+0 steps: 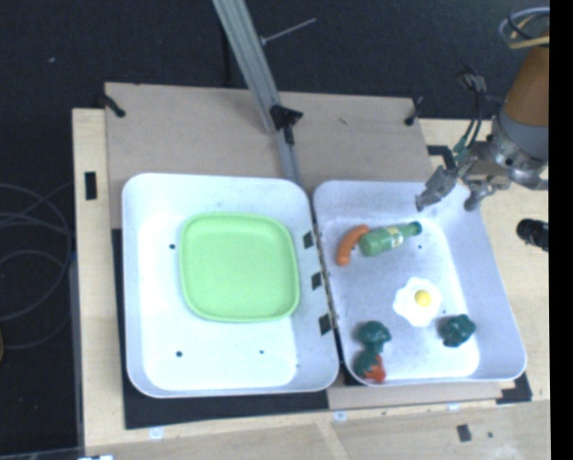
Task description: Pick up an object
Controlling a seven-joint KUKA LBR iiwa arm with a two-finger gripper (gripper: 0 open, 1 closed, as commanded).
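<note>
Gripper (453, 188) sits over the top-right corner of the right bin (488, 286), fingers apart, nothing between them. Arm comes in from the right, orange band (529, 89) above the wrist. Right bin contents: green bottle (386, 239) lying on its side near the top, orange sausage (351, 242) touching its left end, fried egg (419, 301) mid-bin, dark green piece (456, 329) just right of it, broccoli (371, 334) at bottom w/ a red bit (376, 374) below. Left bin (152, 286) holds a light green plate (239, 266), flat, centred.
</note>
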